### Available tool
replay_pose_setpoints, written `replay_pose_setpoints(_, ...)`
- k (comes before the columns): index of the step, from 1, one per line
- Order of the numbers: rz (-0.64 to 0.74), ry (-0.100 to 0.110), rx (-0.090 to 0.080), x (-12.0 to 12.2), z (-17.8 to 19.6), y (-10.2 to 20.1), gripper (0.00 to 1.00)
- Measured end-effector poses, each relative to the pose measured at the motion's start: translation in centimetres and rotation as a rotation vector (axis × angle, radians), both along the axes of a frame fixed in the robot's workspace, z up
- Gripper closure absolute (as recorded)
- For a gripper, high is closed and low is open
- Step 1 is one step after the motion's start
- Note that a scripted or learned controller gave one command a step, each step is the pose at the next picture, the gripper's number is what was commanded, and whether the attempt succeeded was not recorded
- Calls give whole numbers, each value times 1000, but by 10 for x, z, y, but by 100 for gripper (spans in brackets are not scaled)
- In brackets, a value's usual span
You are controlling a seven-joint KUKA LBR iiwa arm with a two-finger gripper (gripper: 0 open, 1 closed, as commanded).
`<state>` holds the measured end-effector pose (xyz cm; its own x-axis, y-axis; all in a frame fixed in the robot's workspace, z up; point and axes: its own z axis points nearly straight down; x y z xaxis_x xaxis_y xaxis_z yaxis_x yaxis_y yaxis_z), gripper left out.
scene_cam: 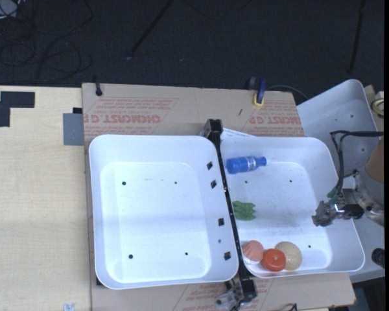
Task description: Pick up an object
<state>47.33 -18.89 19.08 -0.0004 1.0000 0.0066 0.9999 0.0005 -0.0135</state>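
The right bin [340,248] holds a blue bottle [246,164] lying on its side near the far left corner. A small green object [244,210] lies by the left wall. At the near edge sit a pink piece [252,249], a red round object [273,260] and a beige round one [290,254], close together. My gripper [325,215] hangs low over the right side of this bin, to the right of and apart from all the objects. Nothing shows in its grasp.
The left bin [97,173] stands beside the right one, split from it by a black divider [222,193]. Both rest on cardboard [181,109]. A cable [340,154] loops above the gripper, with the arm at the right edge.
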Motion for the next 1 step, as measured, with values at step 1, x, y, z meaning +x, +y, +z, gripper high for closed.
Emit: replay_pose_setpoints(1, -3, -10, -5, 2, 6, -3, 0)
